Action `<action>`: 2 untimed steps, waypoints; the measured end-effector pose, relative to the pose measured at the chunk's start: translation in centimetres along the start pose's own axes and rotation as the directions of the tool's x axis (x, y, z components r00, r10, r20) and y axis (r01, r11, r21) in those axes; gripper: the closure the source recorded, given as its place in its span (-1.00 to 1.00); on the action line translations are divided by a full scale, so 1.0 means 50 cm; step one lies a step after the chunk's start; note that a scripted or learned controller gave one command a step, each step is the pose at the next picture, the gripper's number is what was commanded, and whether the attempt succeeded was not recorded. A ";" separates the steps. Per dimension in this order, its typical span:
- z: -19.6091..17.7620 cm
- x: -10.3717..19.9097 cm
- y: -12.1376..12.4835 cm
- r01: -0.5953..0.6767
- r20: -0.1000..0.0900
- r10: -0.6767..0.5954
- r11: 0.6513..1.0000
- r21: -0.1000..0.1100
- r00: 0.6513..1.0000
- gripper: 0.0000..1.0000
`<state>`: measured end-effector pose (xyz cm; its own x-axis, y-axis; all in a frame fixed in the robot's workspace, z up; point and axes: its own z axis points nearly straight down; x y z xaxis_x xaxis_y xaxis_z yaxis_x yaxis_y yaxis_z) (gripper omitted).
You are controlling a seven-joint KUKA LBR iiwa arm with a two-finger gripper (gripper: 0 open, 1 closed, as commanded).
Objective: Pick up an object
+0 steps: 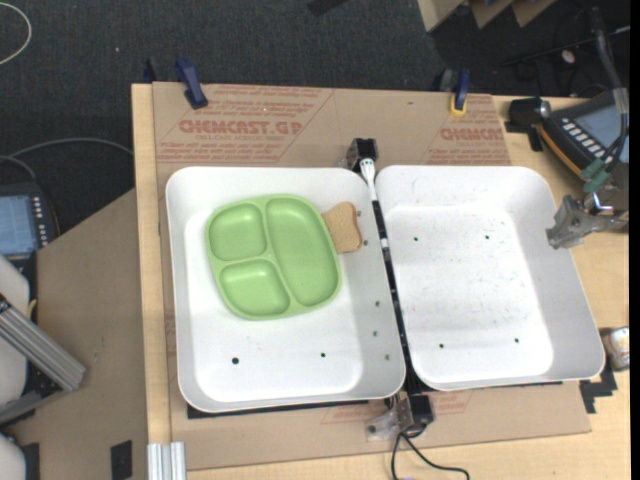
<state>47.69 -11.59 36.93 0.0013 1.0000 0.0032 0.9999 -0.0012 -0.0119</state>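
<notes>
A light green divided plate (273,256) with three compartments lies in the upper part of the left white bin (200,368). A small tan, flat, bread-like piece (344,228) rests against the plate's right rim, close to the divider between the bins. My gripper (568,225) hovers at the right rim of the right white bin (480,358), far from both objects, with nothing visibly in it.
The bins sit on a brown cardboard sheet (260,123) clamped at the back by a blue clip (190,83). A black connector (362,153) sits where the bins meet at the back. Cables and devices lie off the bench's right side (575,133).
</notes>
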 end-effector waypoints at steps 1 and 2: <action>-0.111 -0.049 0.041 0.000 0.007 0.001 1.000 -0.020 1.000 1.00; 0.045 0.007 0.003 0.003 0.001 -0.003 1.000 -0.003 1.000 1.00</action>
<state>47.79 -11.22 34.69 -0.0015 1.0000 0.0026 1.0000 0.0015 -0.0087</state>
